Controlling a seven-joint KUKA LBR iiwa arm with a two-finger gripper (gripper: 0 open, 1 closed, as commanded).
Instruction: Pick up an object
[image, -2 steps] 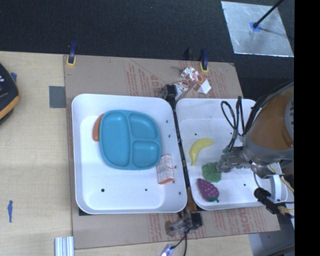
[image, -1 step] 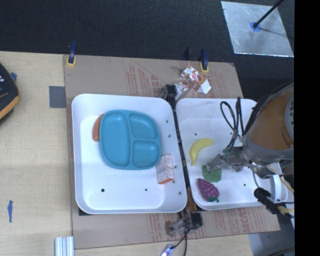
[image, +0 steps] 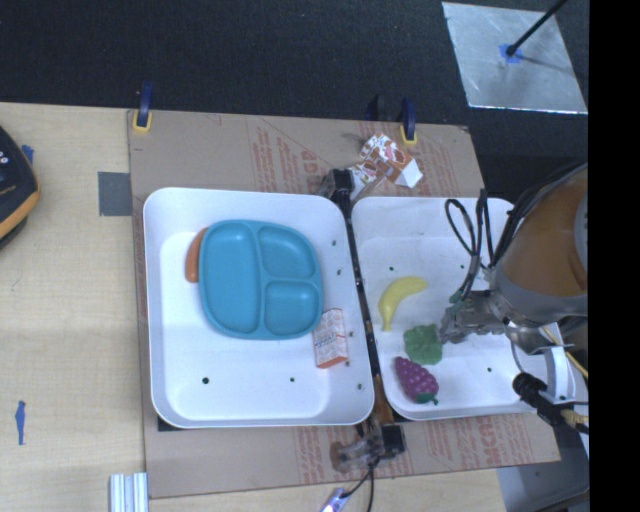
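Observation:
In the right bin (image: 400, 225) lie a yellow banana (image: 399, 297), a green broccoli piece (image: 424, 343) and a purple grape bunch (image: 416, 379). My gripper (image: 459, 325) hangs low over the right bin, just right of the broccoli and close to touching it. The arm's grey body with its orange band (image: 545, 240) covers the bin's right side. The left bin (image: 170, 380) holds a blue divided plate (image: 260, 278), an orange sausage-like piece (image: 192, 257) half under the plate's left edge, and a small printed carton (image: 331, 338).
A crumpled wrapper (image: 385, 160) lies on the cardboard behind the bins. Black cables (image: 468, 232) loop over the right bin's back part. A yellow and black device (image: 12, 190) sits at the far left of the bench.

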